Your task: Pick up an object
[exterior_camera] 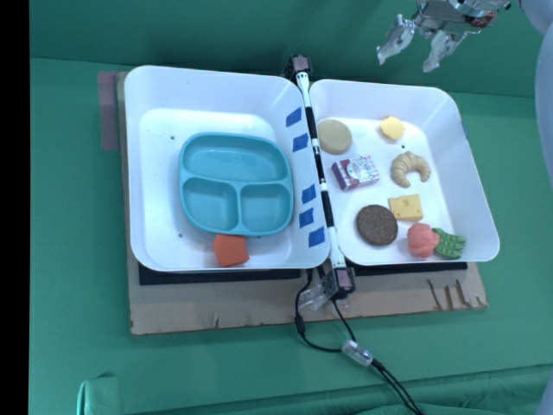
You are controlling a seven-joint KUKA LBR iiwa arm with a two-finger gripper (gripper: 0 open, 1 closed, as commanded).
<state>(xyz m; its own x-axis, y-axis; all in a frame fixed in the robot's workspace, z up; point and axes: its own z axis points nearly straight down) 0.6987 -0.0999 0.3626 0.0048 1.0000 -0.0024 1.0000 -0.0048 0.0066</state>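
Camera view entry, working outward from the jaws. Two-finger metal gripper point(416, 48): jaws spread apart, nothing between them, hanging above the far rim of the right shallow white plastic bin point(471, 150), beyond and well clear of its contents.

Items below the jaws, nearest first:
- small yellow rounded toy piece point(392, 128), almost directly beneath, near the bin's far wall.
- flat tan round biscuit point(333, 136), below and to the left.
- golden toy croissant point(409, 169), further down, roughly under the jaws.
- red-and-white printed packet point(356, 173), left of the croissant.
- yellow wedge of toy cheese point(405, 207), nearer the camera.
- dark brown round cookie point(377, 225), beside the cheese.
- pink strawberry-like toy point(422, 239), touching a green leafy toy point(449, 244), furthest from the jaws in this bin.

Left bin point(155, 102), well away to the left: teal three-compartment plastic plate point(235, 183); orange block point(231, 250) at the plate's near edge.

Step in hand, as judged: approach, no target yet committed. The yellow rounded piece is the likeliest candidate, lying closest under the jaws and standing apart from its neighbours. A good attempt would centre the jaws over it, descend straight with them wide, mind the nearby bin wall, and close only once the fingers straddle the piece. The touching pink and green pair is a poorer choice.
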